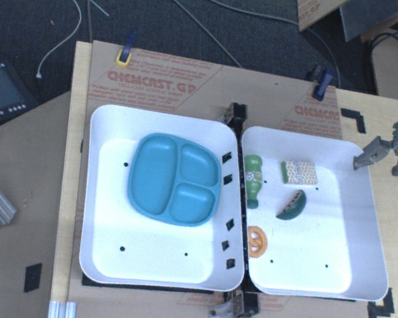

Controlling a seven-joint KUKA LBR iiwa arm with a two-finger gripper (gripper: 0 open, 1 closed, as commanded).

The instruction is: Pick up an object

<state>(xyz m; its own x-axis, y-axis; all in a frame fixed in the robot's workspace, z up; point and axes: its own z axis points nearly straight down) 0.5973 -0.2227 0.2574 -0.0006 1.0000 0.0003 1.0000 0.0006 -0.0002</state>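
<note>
Landmark was the right bin [365, 239]. The gripper [386, 155] sat just past its upper right corner, over the bench rather than the bin floor, jaws spread wide with nothing between them, one finger [369, 154] poking at the bin's rim. All the pickable stuff lay inside the right bin, bunched toward its left half and well apart from the gripper. A green bottle [253, 180] lay lengthwise against the bin's left wall. A small speckled box [299, 172] sat near the bin's upper middle, just right of the bottle. A watermelon slice [292, 205], dark green rind with a red edge, lay below the box, near the bin's centre. A pretzel [256, 241] sat low on the bin's left side, below the bottle, close to the wall. The left bin [98, 236] butted up against the right bin's left wall, held together by black clips along the seam, and carried a blue divided plate [175, 179] in its upper middle. Both bins rested on a cardboard sheet [166, 79] with red printing, clamped at the far edge.
</note>
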